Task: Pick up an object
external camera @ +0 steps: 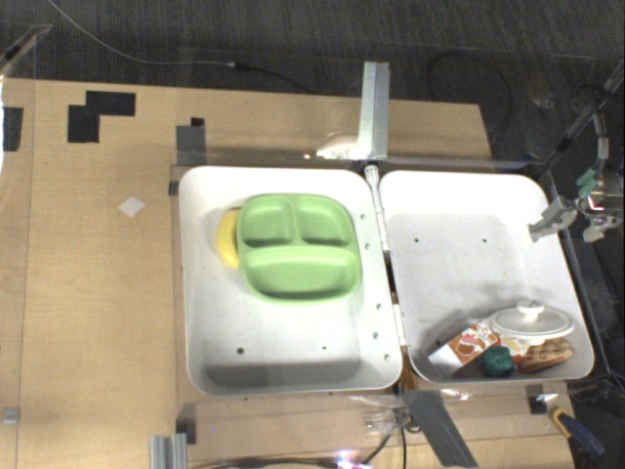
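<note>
Camera view: green tray (297, 246) far from hand (564, 214).

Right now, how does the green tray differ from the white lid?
The green tray is larger, squarish and divided into compartments; the white lid is smaller, round, with a knob. The tray lies in the left bin over a yellow thing; the lid sits in the right bin on packets.

Robotics lab: taped bench (88, 262), twin white bins (200, 262)
</note>
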